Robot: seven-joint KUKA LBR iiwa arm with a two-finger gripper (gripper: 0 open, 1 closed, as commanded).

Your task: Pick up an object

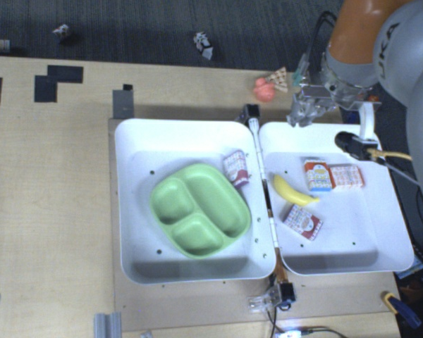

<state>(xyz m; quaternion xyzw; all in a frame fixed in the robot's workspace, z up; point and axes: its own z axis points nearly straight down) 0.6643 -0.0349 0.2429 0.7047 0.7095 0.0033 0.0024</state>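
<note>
Pale wooden bench (49,210) fills the frame's left, then a left bin (130,189) with a green tray (199,208), a right bin (381,217) where the banana (294,191) lies unpicked, and the gripper (304,111) hovering upper right, jaws slightly parted, empty.

Even, bright overhead light. The white bins (197,266) glare slightly and cast soft shadows. The whole picture is mildly blurred and grainy.
</note>
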